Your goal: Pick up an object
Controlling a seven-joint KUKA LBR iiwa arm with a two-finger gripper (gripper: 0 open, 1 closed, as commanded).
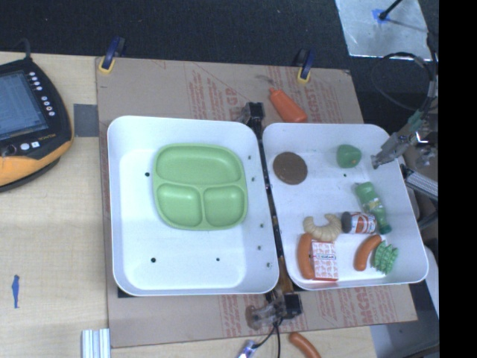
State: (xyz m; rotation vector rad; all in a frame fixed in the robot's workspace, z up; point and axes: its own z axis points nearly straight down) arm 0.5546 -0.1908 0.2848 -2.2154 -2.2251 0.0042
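The right bin [328,140] holds several small items. Toward its back lie a brown disc [290,168] and a green round piece [348,156]. A green bottle [370,200], a small can [359,223] and a croissant [323,227] sit in its middle. At the front are a red sausage [304,253], a red-and-white box [323,261], an orange sausage [365,250] and a green bumpy piece [384,256]. My gripper [389,153] hangs over the bin's right rim, just right of the green round piece, with nothing seen in it.
The left bin [134,267] carries a green divided plate [200,186]. An orange carrot [287,106] lies on the cardboard behind the bins, and another orange piece [305,344] lies in front. A teach pendant [30,125] rests at the far left.
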